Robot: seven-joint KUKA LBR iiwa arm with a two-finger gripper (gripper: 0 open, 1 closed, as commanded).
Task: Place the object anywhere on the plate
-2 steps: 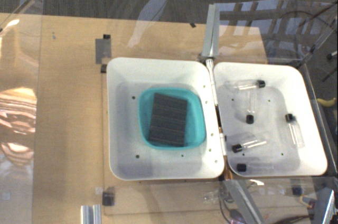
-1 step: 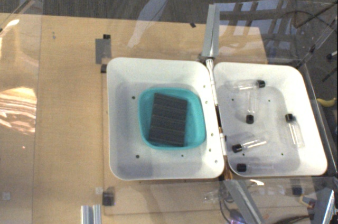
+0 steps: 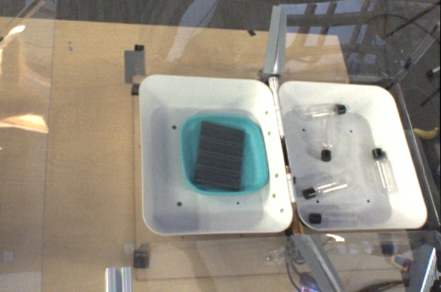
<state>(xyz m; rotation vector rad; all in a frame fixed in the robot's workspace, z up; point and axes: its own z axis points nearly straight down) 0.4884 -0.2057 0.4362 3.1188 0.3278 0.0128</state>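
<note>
Bench bins: left [image 3: 155,146] holds teal plate [image 3: 258,167] bearing dark block [image 3: 219,156]; right [image 3: 406,146], vials [image 3: 327,111].

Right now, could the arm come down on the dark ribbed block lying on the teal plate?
Probably yes. The dark ribbed block lies flat and uncovered on the teal plate in the left white bin, with nothing above or against it.

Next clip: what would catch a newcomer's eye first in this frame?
The teal plate in the middle of the left bin stands out at once, with a dark ribbed block lying flat on it. After that, several clear vials with black caps lie scattered about the right bin.
</note>
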